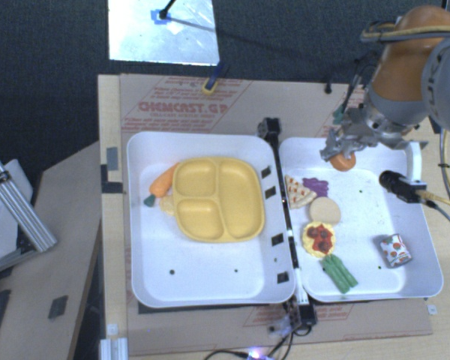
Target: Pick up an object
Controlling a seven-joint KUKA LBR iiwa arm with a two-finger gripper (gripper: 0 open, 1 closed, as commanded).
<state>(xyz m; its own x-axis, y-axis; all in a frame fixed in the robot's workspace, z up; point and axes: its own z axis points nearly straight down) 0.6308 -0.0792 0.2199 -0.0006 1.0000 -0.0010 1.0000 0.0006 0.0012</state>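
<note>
Gripper [343, 153] sits over an orange ball [344, 162] in the right bin [424, 276]; grasp step apparently underway; whether the fingers are open or closed, I cannot tell. Next move calls for a confirmed grip, then a straight lift.

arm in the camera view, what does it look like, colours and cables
The arm is rounded and bulky: a grey shell with a broad orange band above the wrist. Dark cables run along it near the top. Below hangs a compact grey metal gripper. A white bracket with a black cylinder sticks out beside the wrist.
</note>
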